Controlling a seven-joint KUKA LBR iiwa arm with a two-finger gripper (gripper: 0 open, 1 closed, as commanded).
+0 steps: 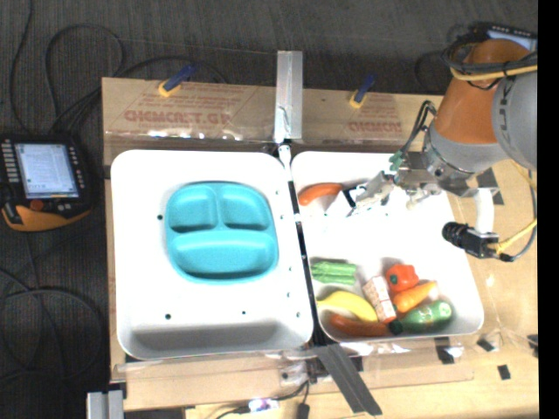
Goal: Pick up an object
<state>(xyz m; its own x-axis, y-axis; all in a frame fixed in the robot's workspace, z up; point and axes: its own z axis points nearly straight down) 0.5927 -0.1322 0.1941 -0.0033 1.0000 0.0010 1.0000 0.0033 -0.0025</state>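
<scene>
My gripper [395, 192] hangs over the far part of the right bin [454, 251], open, with nothing between its fingers. Just left of it, an orange-red piece [316, 192] lies in the bin's far left corner, apart from the gripper. Toy food is heaped along the bin's near side: a green striped piece [334, 271], a yellow banana [347, 304], a small white and red box [377, 297], a red pepper [402, 276], an orange carrot [414, 294] and a green vegetable [428, 314].
The left bin [140, 304] holds a blue divided plate [223, 231]. A ridge [299, 234] separates the two bins. A handheld control pendant [42, 175] lies on the floor at the far left.
</scene>
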